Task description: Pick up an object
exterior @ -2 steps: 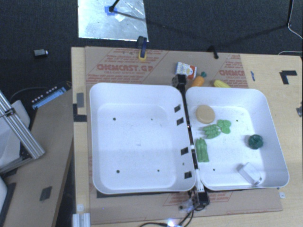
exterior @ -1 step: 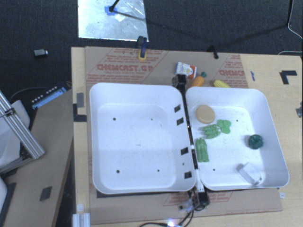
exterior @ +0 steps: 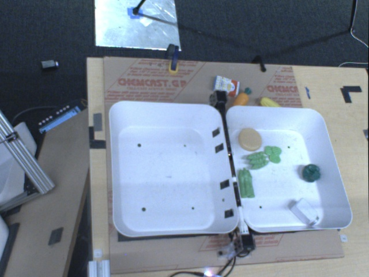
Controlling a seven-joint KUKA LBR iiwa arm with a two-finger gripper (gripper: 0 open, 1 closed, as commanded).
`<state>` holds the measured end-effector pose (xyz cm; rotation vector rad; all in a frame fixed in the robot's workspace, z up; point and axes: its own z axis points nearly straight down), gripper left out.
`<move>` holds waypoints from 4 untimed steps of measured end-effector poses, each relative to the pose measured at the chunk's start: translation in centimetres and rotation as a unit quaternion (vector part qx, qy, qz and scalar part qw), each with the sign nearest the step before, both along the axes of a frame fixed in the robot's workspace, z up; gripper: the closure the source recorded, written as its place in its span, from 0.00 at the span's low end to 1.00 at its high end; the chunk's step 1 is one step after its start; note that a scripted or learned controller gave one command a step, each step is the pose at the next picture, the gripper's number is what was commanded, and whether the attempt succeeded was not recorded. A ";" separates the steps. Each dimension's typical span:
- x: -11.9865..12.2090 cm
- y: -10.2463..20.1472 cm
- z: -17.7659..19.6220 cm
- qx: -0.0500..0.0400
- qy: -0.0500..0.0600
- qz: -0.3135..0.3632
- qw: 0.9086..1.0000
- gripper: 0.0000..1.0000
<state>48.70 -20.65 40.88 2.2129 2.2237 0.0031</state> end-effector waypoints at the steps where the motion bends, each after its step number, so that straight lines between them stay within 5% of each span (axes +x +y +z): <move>1: 0.0 0.7 0.0 0.000 0.001 0.000 1.000 1.00; 4: 0.0 1.1 4.2 0.000 0.000 0.000 1.000 1.00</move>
